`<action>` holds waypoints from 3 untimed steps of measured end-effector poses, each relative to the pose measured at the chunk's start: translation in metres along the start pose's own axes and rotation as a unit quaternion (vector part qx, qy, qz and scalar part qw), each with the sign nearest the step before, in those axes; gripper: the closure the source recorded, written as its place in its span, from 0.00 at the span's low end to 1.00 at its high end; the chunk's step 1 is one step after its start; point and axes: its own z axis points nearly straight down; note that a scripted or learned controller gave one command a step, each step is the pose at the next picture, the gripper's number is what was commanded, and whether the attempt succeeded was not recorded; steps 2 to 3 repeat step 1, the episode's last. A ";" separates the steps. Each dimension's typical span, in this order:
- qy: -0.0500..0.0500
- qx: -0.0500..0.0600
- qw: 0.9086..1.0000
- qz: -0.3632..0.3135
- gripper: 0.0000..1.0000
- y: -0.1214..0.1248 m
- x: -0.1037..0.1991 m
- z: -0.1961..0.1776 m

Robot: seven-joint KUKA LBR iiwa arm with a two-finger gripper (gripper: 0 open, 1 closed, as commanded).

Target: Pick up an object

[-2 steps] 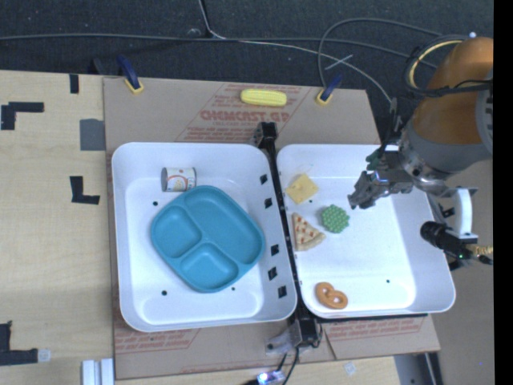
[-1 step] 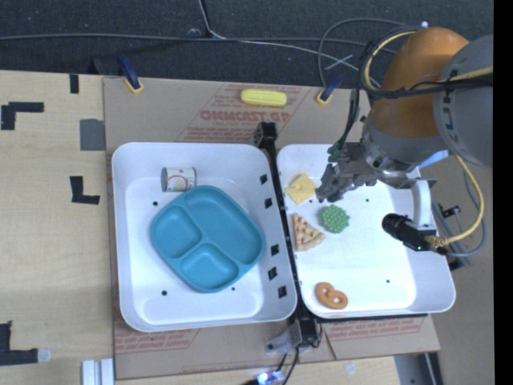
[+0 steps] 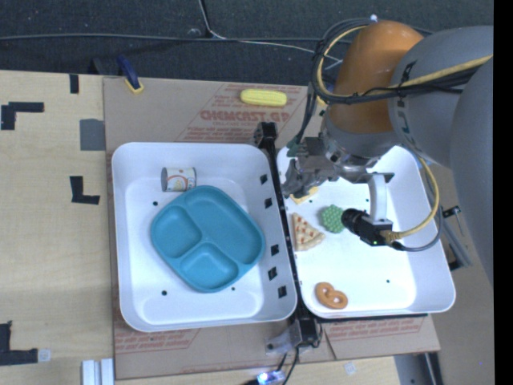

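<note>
over the right bin [image 3: 425,295], the tool [image 3: 300,181] hides under the arm's wrist; its state can't be told.

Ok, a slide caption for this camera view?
KUKA arm's gripper low in the right bin near a pizza slice; left bin holds a blue tray.

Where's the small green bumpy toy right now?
The small green bumpy toy lies in the right white bin, beside the pizza-slice toy.
</note>
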 end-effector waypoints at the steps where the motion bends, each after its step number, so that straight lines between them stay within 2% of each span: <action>1: 0.000 0.001 1.000 0.001 1.00 0.003 0.058 0.016; 3: 0.000 0.001 1.000 0.001 1.00 0.003 0.058 0.016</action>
